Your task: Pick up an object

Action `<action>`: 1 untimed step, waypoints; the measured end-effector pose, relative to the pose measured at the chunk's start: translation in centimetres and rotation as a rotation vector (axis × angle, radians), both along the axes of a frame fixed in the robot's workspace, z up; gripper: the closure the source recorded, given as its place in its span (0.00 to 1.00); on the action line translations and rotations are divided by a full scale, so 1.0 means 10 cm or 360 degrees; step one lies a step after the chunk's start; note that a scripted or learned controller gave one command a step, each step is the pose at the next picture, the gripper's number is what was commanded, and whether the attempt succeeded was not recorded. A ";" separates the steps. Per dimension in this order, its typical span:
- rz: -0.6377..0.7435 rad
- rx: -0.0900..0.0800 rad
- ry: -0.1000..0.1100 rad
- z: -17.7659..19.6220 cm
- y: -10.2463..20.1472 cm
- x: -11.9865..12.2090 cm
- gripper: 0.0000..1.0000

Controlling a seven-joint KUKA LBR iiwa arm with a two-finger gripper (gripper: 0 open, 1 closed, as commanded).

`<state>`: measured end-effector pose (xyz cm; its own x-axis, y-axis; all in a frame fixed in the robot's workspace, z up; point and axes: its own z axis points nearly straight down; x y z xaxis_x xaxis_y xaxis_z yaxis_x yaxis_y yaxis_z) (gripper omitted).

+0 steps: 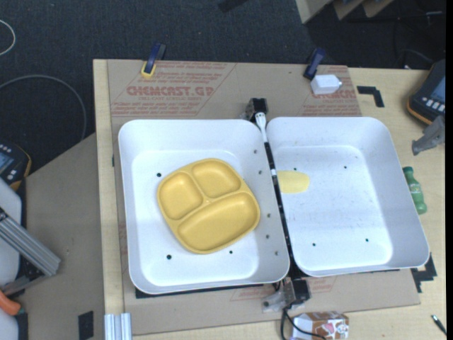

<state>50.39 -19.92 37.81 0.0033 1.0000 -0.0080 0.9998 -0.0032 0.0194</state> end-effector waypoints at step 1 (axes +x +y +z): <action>0.0030 0.0014 -0.0002 1.30 1.21 -0.11 0.00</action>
